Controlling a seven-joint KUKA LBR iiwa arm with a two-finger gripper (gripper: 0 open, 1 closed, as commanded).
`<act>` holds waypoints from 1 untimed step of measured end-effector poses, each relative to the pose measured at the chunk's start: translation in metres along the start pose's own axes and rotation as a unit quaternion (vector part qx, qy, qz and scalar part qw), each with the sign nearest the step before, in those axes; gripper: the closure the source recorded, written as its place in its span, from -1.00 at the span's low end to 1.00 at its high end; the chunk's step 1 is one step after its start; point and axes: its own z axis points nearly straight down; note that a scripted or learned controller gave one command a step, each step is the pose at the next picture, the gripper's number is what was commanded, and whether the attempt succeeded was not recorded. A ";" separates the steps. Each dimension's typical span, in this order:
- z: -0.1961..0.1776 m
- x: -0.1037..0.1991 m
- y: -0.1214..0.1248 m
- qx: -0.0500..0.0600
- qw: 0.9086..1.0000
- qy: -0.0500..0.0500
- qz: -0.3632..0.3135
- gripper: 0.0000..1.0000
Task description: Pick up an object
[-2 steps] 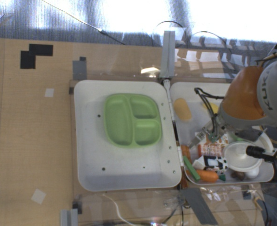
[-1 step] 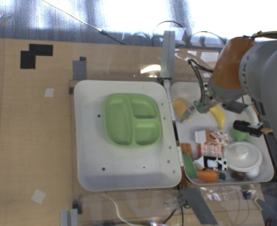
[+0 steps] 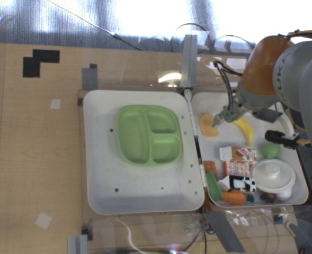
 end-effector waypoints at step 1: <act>-0.148 0.002 0.052 0.002 1.000 0.003 -0.004 1.00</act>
